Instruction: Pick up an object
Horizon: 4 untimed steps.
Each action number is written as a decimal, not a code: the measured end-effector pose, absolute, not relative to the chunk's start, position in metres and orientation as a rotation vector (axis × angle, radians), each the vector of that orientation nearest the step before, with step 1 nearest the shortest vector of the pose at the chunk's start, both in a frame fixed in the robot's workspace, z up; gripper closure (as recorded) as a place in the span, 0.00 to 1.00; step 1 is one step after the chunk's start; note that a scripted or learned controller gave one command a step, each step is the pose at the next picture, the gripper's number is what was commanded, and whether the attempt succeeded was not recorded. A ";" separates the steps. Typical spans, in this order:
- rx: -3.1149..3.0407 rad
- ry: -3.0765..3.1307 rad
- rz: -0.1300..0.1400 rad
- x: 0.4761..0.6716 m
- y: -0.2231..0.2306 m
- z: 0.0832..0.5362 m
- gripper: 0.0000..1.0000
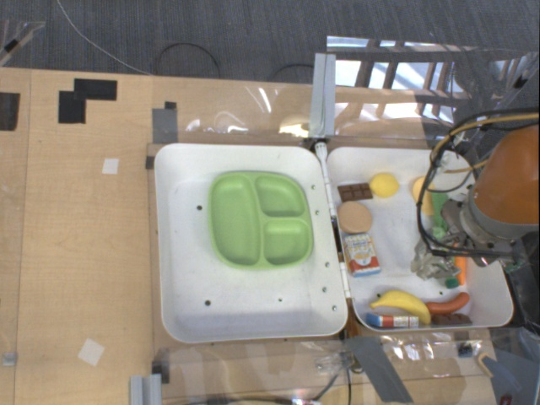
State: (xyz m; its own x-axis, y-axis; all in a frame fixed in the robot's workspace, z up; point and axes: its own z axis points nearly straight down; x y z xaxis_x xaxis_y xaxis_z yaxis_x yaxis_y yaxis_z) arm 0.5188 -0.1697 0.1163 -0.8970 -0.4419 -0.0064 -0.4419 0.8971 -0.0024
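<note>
Around my claw [434, 264] the right bin [396, 226] is crowded: banana [403, 300], sausage [447, 304] and marker [396, 320] along the near wall, small carton [361, 254] and lemon [384, 185] to the side. The middle floor lies open.

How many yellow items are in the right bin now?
3: a lemon near the back, a banana at the front, and a yellow piece beside the arm; others may be hidden.
</note>
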 end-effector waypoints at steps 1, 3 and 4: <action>-0.710 3.053 -0.002 0.519 -0.170 0.116 0.00; -0.577 3.072 -0.008 0.549 -0.201 0.090 0.00; -0.585 3.068 -0.010 0.525 -0.199 0.090 0.00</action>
State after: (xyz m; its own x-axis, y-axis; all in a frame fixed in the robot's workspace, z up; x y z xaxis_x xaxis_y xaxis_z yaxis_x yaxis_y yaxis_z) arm 0.5251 -0.1986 0.0904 -0.9297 -0.3678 -0.0169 -0.3677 0.9299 -0.0094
